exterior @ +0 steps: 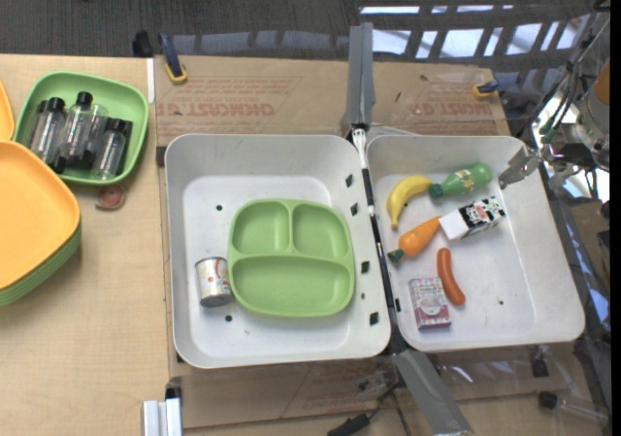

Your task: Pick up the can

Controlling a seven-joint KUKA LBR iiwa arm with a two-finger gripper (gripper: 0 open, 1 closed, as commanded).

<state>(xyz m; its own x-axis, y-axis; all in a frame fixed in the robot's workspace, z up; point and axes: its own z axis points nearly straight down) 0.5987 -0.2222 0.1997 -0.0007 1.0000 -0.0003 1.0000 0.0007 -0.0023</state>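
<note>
Two bins sit side by side, and my gripper [519,170] hangs at the outer rim of the right bin [558,259], at its far corner. From this slant I cannot tell whether it is released or clenched. Nothing shows in its grasp.

Closest to it is a green bottle [462,180], smooth and glossy, lying on its side just beside the tip. A small white and black carton [473,218] lies below that, boxy and flat-faced. Farther out are a curved yellow banana [406,197] and a tapered orange carrot [419,236]. A red sausage [450,277] and a pink printed box [429,304] lie toward the near side. All look like light plastic toys, scattered loosely, so I judge them to be clutter rather than anything I need.

The can [212,281] is well away from my gripper, across the centre divider in the left bin [179,230], near its outer wall. It is a short cylinder with a pale printed label and a dull metal top. It looks tipped a little and rests against the left edge of the green divided plate [291,259]. The plate is matte moulded plastic with rounded corners. It fills most of that bin's floor, which is likely why the can is squeezed between plate and wall. That narrow gap would make the approach tight.
</note>
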